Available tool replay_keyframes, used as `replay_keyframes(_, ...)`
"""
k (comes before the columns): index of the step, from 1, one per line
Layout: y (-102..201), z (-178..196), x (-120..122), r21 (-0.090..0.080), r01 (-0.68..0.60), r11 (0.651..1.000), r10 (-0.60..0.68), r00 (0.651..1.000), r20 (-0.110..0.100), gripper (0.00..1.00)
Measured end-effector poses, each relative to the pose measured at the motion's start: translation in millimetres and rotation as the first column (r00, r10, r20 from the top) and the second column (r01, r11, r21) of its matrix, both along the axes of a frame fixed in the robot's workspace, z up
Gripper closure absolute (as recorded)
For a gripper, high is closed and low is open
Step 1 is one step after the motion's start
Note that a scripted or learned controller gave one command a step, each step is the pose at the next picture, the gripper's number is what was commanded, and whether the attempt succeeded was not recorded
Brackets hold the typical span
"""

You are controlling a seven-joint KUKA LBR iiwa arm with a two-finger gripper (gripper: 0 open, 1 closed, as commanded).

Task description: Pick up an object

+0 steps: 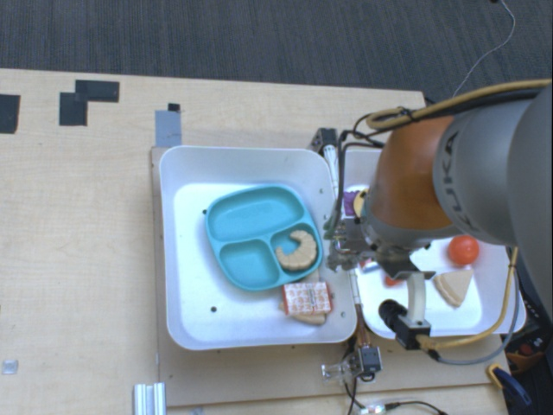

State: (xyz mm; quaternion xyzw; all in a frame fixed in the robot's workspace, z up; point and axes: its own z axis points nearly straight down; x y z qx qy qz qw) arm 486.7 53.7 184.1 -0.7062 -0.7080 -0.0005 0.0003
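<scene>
Gripper point(350, 251) positioned low at the divide between the two bins, beneath the grey arm point(492, 171) with its orange band point(415, 180); whether it is open or closed cannot be told, since the wrist hides it. Right bin point(484, 322), largely covered by the arm, with an orange-red ball point(464, 250) and a pale wedge-shaped piece point(454, 286) near its far right wall, and a small purple item point(351, 202) just visible at its left edge. Left bin point(186, 318), holding a teal divided plate point(251, 232) set at a slant; a curved biscuit-coloured piece point(299, 251) lies in the plate's right-hand compartment, close to the gripper. A patterned red-and-white block point(307, 302) rests just below the plate, near the bin's lower right corner. Open white floor remains along the left bin's left and lower sides. Light wooden surface point(78, 258) surrounding both bins.
</scene>
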Motion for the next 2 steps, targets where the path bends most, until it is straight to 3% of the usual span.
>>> replay_keyframes(1,0,0,0,0.0,0.001,1.0,-0.001,1.0,0.001,0.0)
replay_keyframes(2,-60,0,57,-0.002,0.001,1.0,-0.001,1.0,0.002,0.0)
